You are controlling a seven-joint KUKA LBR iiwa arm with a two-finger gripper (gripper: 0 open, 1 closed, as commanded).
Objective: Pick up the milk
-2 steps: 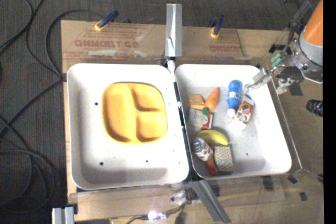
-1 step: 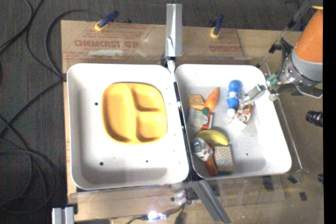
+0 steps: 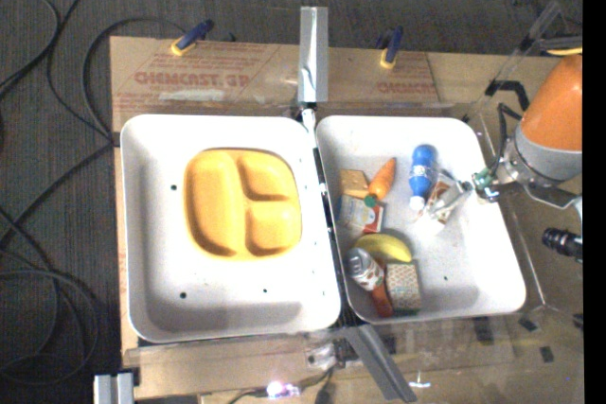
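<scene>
Now the arm (image 3: 554, 123) reaches in from the right, and its end effector (image 3: 445, 201) hangs low inside the right bin (image 3: 492, 284), its tip at a small red-and-white thing (image 3: 438, 196) that lies just right of the bottle; whether the tip touches it, or whether the end effector is open or closed, I cannot tell. The milk, a white bottle with a blue cap (image 3: 422, 169), lies tilted in the same bin, cap toward the far wall, not gripped. Left of the bottle a carrot (image 3: 382, 179) lies aslant over a brown box (image 3: 353, 184) and a carton (image 3: 367, 215). Nearer the camera than the bottle sit a banana (image 3: 383, 247), a can (image 3: 365, 271) and a checkered block (image 3: 403, 283). Well left of the bottle, the left bin (image 3: 151, 298) holds a yellow tray (image 3: 242, 202). Both bins rest on the worktop (image 3: 133, 76).
</scene>
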